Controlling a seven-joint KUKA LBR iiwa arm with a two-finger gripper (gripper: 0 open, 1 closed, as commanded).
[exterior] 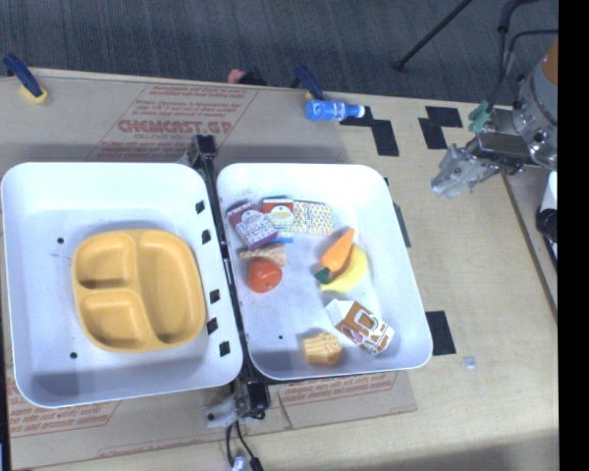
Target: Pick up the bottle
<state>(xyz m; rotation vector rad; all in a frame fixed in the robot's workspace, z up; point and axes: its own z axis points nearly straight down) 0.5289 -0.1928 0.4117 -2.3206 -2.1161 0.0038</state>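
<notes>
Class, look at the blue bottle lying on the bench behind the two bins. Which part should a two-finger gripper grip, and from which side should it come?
Grip the bottle across its blue body, not the narrower pale end. It lies on its side on the brown board, behind the right bin, long axis left-right. So probably come from above, closing across that axis. The gripper is off to the right.

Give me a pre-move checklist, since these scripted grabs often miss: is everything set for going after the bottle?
1. Bottle located: ok, blue, lying on its side on the cardboard beyond the right bin.
2. Bottle free of clutter: ok, nothing touching it.
3. Pincer unloaded: ok, nothing seen between its fingers.
4. Pincer aligned over bottle: not ok, it sits off to the bottle's right, nearer the camera.
5. Pincer opening: cannot tell.
6. Path to bottle: ok, bare bench between them.
</notes>
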